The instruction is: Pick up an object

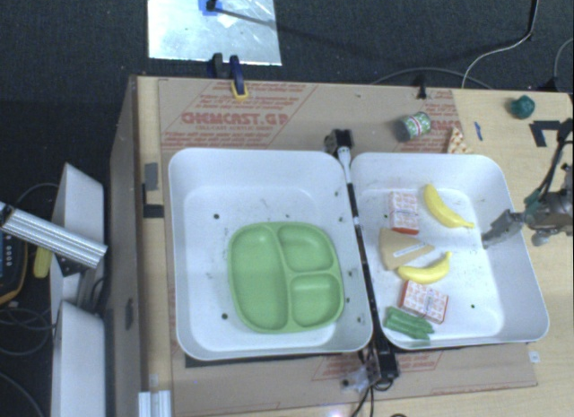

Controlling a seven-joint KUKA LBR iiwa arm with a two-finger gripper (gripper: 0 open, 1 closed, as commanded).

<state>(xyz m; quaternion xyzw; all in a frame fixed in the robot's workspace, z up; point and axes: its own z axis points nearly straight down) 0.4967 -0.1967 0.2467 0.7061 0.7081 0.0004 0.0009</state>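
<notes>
Far left of the pincer [502, 227], one green divided plate [287, 276] fills the left bin [193, 227]. Nearer lie two bananas: the upper banana [446, 207] slants down-right, the lower banana [425, 271] curves up-right. Pincer's opening: cannot tell.

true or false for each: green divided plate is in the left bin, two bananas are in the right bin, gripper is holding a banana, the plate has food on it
1. The green divided plate lies in the left bin. True.
2. Two bananas lie in the right bin. True.
3. The gripper holds a banana. False: it sits at the right bin's right edge, with nothing between its fingers.
4. The plate has food on it. False: its three compartments are bare.
</notes>
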